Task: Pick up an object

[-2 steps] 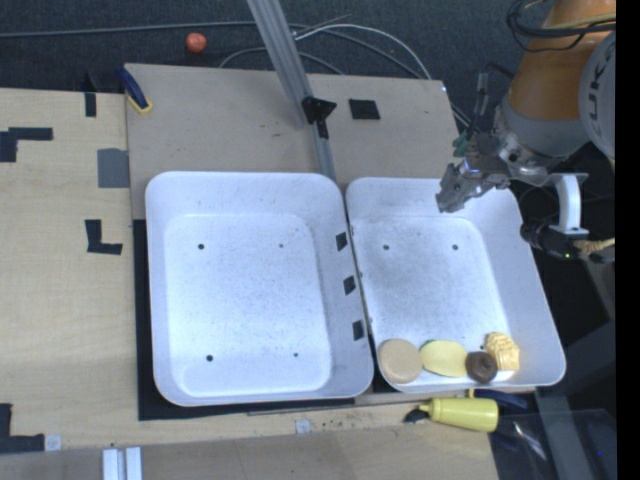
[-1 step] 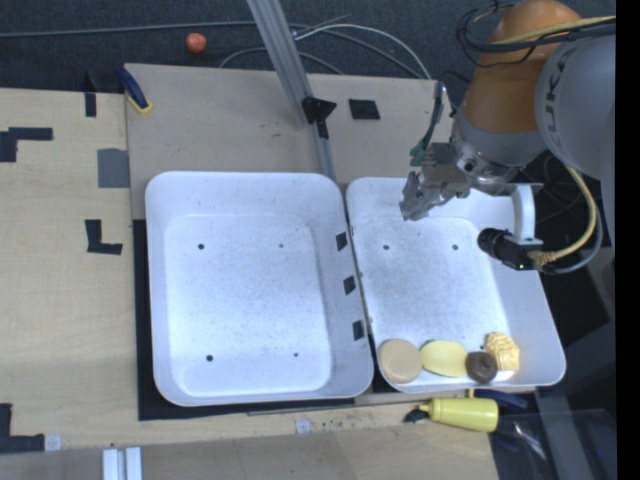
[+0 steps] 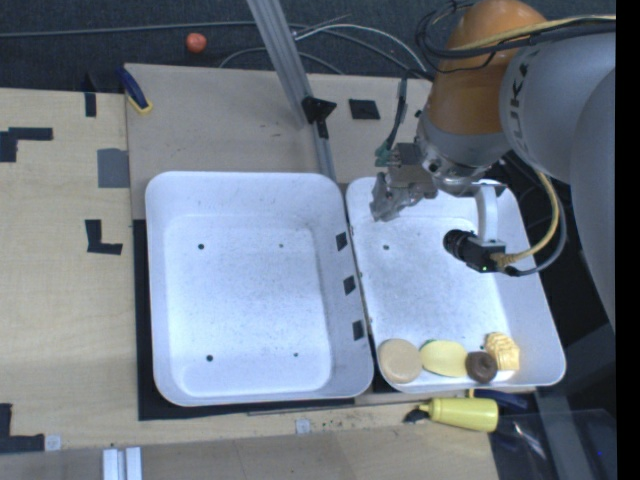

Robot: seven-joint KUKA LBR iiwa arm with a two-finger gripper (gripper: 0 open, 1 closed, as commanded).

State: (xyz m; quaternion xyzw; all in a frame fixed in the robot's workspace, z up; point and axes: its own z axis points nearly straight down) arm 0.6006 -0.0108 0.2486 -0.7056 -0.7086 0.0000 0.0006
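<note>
My gripper [image 3: 385, 206] hangs over the back left corner of the right bin [image 3: 440, 288], under the orange wrist band. Nothing shows between its fingers. Along the right bin's front edge lie a round tan disc [image 3: 399, 361], a pale yellow oval piece [image 3: 442, 357], a small dark brown round piece [image 3: 482, 367] and a yellow-orange lumpy piece [image 3: 501, 349]. All of these sit well in front of the gripper, apart from it.
The left bin [image 3: 245, 283] stands beside the right one. A yellow tool with a black tip [image 3: 460, 412] lies on the bench just in front of the right bin. A grey pole [image 3: 290, 68] slants up at the back. A small red ball [image 3: 196, 41] rests at the far back.
</note>
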